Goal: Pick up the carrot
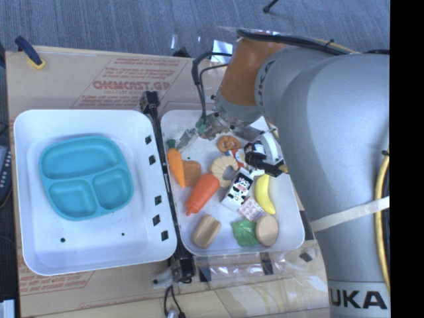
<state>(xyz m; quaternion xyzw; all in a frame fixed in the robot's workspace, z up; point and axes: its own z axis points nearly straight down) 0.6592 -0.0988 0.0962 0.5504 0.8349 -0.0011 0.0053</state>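
Not yet picked: carrot (pixel 175 167) lying at nine o'clock in right bin (pixel 289 212). Tool (pixel 199 128) hovering just above at twelve o'clock; grip state impossible to tell.

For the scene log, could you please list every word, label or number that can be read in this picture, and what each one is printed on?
"CHEMCAST GP", red, on the brown paper under the bins; the lines around it are too small to read.
"UKA", white letters on the arm's base, cut off at the left.
The small carton has a black-and-white print; no words can be read.
The packet below it has red print, too blurred to read.
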